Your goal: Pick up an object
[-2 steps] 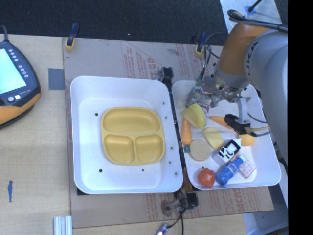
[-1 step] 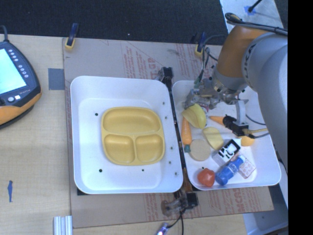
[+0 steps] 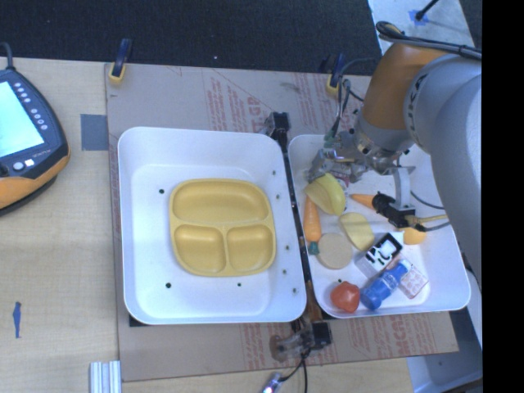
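Yellow-green fruit (image 3: 327, 192) lies at ten o'clock in the right bin (image 3: 446, 297), just under the tool (image 3: 342, 160); grip state I cannot tell. Best descend straight, avoiding the carrot (image 3: 312, 220).

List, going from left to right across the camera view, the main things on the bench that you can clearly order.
Handheld controller with a screen → yellow divided tray in the left white bin → carrot → red tomato-like toy → blue bottle
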Available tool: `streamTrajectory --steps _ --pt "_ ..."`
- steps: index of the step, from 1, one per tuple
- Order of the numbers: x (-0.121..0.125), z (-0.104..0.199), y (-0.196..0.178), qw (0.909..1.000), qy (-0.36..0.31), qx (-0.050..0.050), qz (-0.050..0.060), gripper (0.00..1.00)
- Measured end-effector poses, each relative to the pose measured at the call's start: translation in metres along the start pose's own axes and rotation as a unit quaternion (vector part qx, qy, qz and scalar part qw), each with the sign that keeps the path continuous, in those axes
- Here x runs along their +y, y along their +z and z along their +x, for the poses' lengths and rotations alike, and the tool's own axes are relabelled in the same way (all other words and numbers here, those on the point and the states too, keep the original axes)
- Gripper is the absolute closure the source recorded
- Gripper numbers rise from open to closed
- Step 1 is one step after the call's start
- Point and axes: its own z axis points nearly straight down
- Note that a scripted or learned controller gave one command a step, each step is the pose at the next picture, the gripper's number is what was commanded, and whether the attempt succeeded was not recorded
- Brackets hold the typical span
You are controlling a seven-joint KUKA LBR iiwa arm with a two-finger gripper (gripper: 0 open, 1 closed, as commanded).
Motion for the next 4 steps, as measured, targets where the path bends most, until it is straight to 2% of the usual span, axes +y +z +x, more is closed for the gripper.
streamTrajectory --steps 2,3,4 --pt "-0.027 -0.011 -0.011 1.0000 0.000 0.000 0.000 0.00" --pt "0.000 0.001 0.000 1.0000 0.000 0.000 -0.001 0.00" --pt "-0.008 -0.001 0.000 1.0000 0.000 0.000 0.000 0.00"
